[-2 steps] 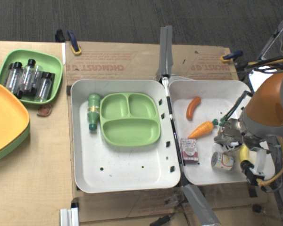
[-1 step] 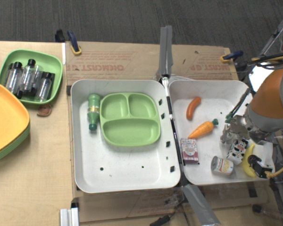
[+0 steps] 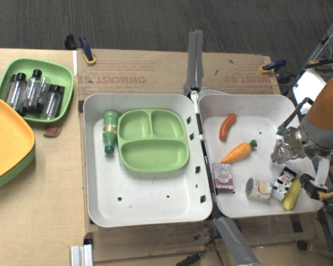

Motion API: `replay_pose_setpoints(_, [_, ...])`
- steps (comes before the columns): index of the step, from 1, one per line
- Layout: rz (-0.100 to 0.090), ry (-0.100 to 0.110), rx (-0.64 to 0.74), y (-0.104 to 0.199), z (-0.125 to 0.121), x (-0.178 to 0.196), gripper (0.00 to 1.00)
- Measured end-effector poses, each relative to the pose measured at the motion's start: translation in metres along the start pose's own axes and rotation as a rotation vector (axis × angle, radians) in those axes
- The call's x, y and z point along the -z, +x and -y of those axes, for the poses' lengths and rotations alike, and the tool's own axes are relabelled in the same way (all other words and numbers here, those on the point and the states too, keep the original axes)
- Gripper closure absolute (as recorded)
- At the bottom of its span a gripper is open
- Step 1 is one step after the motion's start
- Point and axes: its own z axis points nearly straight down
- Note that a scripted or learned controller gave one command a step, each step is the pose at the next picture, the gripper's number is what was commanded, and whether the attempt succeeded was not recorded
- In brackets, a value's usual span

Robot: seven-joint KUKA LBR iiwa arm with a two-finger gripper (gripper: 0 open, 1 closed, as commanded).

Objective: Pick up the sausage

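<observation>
The sausage (image 3: 227,126) is a short red-orange link lying in the upper left of the right bin (image 3: 250,101), tilted a little. My gripper (image 3: 282,151) hangs over the right side of that bin, well to the right of and below the sausage. A carrot (image 3: 238,152) lies between them. Nothing shows between the metal fingers.
The right bin also holds a small pink carton (image 3: 223,177), a little white cup (image 3: 259,188), a black-and-white carton (image 3: 283,183) and a yellow banana (image 3: 292,194). The left bin (image 3: 100,193) holds a green divided plate (image 3: 153,139) and a green bottle (image 3: 110,131).
</observation>
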Motion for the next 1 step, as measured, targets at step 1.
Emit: replay_pose_setpoints(1, [0.002, -0.001, -0.063, 0.0699, -0.0825, 0.0488, 1.00])
